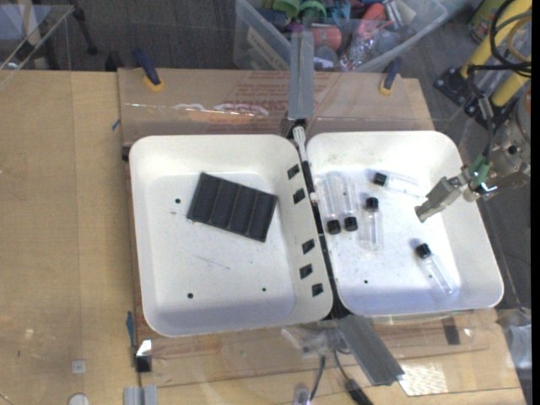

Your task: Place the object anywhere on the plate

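Observation:
A dark ribbed rectangular plate [232, 207] lies flat in the left bin [160, 302], toward its upper middle. Several clear vials with black caps lie in the right bin [472, 298]: two side by side [336, 205], one [369, 219] just right of them, one [393, 178] near the back, and one [432, 266] toward the front right. My gripper [434, 198] hangs over the right bin's right side, its grey tip pointing left and down, above bare bin floor between the back vial and the front-right vial. Nothing shows between its fingers.
A clear tub of mixed colourful items [337, 11] stands behind the bins. A grey bar [300, 74] runs down to the ridge between the bins, which carries black clips [302, 226]. Cables and arm hardware [502, 49] crowd the upper right.

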